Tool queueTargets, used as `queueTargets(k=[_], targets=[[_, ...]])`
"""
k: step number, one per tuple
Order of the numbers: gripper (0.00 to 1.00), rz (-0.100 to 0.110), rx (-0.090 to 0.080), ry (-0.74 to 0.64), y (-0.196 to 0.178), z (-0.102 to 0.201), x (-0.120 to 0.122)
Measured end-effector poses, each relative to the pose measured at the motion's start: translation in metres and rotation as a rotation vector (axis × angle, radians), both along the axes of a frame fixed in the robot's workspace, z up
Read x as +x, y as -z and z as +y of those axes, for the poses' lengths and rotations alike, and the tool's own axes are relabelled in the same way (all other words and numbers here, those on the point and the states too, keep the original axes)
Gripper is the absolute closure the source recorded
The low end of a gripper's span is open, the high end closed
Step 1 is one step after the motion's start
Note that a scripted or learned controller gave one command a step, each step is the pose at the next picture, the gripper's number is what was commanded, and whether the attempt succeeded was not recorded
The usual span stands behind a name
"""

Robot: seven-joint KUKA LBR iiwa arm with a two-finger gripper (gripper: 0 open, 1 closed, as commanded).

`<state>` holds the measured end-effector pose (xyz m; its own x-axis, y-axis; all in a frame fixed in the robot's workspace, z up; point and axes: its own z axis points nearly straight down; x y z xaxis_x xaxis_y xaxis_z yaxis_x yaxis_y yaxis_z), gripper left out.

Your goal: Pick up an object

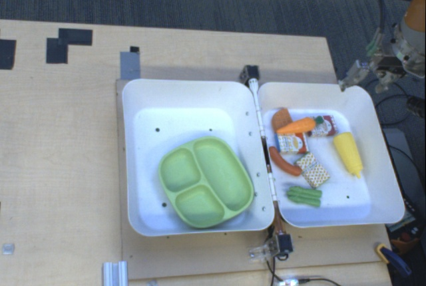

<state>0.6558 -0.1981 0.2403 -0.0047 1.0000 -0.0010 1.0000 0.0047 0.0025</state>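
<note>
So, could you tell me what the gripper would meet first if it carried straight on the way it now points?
Probably the right bin's far right rim: the gripper hangs just outside that corner, pointing down and left. The yellow corn lies further along, though depth is unclear from this view.

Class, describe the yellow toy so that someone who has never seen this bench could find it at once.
Find the right bin of the two white ones. The corn lies near its right wall, apart from the cluster of toys by the centre divide. It is the only yellow piece there, plump and tapered.
</note>
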Motion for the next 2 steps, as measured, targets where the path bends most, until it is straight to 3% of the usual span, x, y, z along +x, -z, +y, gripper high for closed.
queueTargets(k=[1, 2], targets=[[0.0, -0.016, -0.001, 0.0, 0.134, 0.011, -0.022], [0.0, -0.003, 0.001, 0.002, 0.154, 0.061, -0.107]])
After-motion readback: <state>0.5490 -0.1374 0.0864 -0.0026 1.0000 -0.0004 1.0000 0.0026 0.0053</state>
